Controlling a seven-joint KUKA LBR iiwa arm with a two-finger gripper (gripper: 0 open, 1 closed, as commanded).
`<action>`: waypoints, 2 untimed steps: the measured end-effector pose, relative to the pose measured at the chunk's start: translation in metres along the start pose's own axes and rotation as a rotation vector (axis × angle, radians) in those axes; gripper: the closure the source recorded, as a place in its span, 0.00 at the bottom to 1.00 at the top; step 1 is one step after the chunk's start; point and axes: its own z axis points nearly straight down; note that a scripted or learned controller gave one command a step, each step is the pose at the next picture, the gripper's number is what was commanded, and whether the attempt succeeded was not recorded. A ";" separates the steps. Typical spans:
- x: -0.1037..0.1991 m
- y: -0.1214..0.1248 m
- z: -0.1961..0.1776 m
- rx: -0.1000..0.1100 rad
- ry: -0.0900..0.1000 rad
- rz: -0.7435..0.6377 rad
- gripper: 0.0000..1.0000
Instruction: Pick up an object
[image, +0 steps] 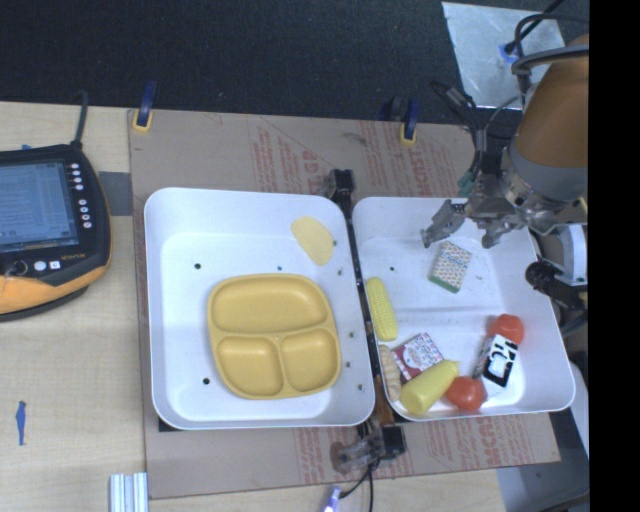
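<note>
While I hang over the upper right of the frame, my gripper (463, 229) is spread wide with nothing between its fingers. It sits above the right bin (400, 215). Just under it, in that bin, lies a small green and white packet (451, 266). It is near my fingers, but I cannot tell if they touch it.

Lower in the same bin I see a corn cob (381, 309) by the left wall, a red and white wrapper (420, 353), a yellow bottle shape (428, 387), a red tomato (465, 393), a black and white box (499, 361) and a small red ball (507, 328).

The left bin (175, 230) holds a yellow tray (273, 333) with three parts and a pale yellow slice (313, 240) near its top right corner.

Both bins rest on brown cardboard (240, 140) on a light wood bench (60, 390). Blue clips (146, 106) pinch the cardboard at the top. A tablet (45, 225) with an orange back sits at the left edge. The floor (250, 45) behind is dark.
</note>
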 end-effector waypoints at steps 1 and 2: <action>-0.057 0.032 0.085 0.002 -0.002 0.001 0.00; -0.054 0.017 0.149 0.002 -0.001 -0.002 0.00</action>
